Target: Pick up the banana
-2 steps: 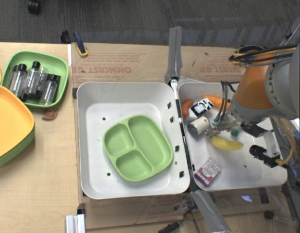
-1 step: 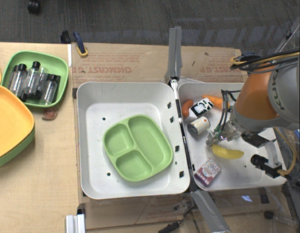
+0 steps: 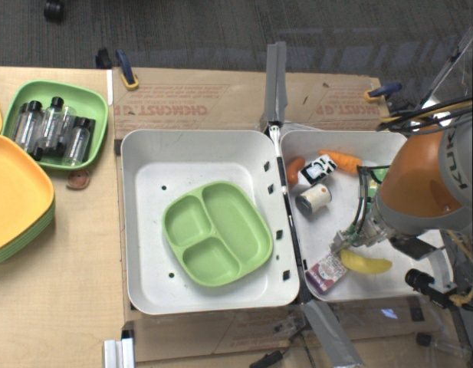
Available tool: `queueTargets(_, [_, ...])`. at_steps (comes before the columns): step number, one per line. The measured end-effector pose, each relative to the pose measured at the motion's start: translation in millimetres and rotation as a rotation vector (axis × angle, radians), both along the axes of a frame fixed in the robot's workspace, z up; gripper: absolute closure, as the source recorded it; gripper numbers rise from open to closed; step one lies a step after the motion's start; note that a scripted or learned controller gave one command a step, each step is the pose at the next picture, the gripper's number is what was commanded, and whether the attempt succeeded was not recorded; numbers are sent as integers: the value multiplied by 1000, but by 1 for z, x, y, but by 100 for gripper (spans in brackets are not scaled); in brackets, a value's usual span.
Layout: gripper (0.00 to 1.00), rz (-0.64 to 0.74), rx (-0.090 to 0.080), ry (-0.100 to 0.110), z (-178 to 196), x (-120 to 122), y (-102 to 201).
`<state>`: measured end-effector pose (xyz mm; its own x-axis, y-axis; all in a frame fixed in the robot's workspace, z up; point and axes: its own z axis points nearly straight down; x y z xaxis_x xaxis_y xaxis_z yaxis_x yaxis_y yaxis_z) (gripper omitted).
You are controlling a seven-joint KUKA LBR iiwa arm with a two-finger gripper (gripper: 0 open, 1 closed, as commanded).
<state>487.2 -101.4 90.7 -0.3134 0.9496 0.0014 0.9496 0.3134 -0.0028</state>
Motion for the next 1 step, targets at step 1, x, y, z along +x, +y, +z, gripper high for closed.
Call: queueTargets(1, [100,-199,-3,0,110,40,40])
